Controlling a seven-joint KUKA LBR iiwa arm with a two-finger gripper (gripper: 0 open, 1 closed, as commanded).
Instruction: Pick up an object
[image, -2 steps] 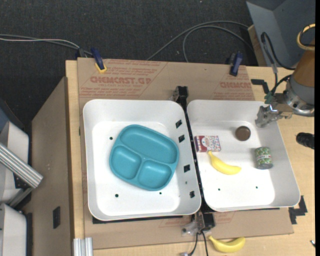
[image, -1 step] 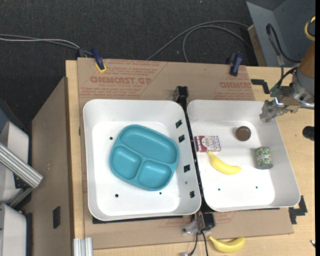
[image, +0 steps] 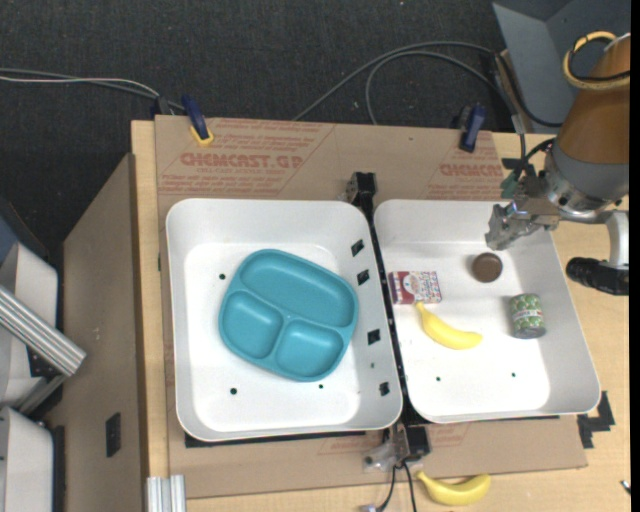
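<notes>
Right bin (image: 560, 390), contents: one brown disc (image: 487, 267) near the far wall, one green can (image: 527, 314) on its side toward the right wall, one banana (image: 448, 331) at centre, one red-and-white packet (image: 415, 288) just beside the banana's far end. Left bin (image: 190, 300): one blue divided tray (image: 288, 313). My fingers (image: 505, 226) hang over the right bin's far edge, just beyond the disc, nothing between them; whether they are spread or closed I cannot tell.

- The brown cardboard sheet (image: 300, 140) under the bins carries red print reading "CHEMCAST GP" near its upper left.
- The same red print recurs near its upper right, partly cut off.
- The small red-and-white packet (image: 414, 288) bears print too small to read.
</notes>
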